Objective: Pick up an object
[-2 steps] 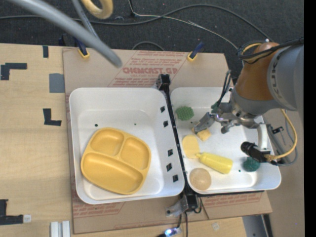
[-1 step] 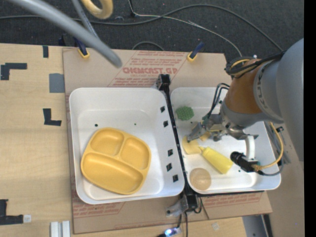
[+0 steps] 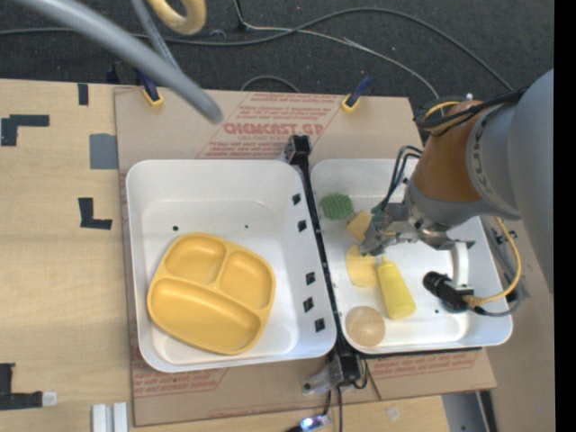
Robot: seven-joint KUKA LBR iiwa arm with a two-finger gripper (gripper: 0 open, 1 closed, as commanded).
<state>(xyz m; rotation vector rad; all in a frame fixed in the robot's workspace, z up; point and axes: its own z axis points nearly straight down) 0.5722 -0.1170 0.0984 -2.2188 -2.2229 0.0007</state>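
The right bin (image 3: 447, 333) holds several small items. A green bumpy piece (image 3: 337, 206) lies near its left wall, with a pale yellow wedge (image 3: 357, 224) beside it. Below them are a pale yellow flat piece (image 3: 359, 267), a bright yellow cylinder (image 3: 395, 290) and a beige round item (image 3: 365, 325). My gripper (image 3: 376, 240) is low in this bin, between the wedge and the top end of the cylinder. The wrist hides what lies directly under it. Nothing is visibly lifted.
The left bin (image 3: 207, 183) holds a yellow divided plate (image 3: 211, 291). A black divider (image 3: 312, 241) runs between the bins. A black connector and cable (image 3: 447, 289) hang off the wrist over the right bin's right side. A grey hose crosses the top left.
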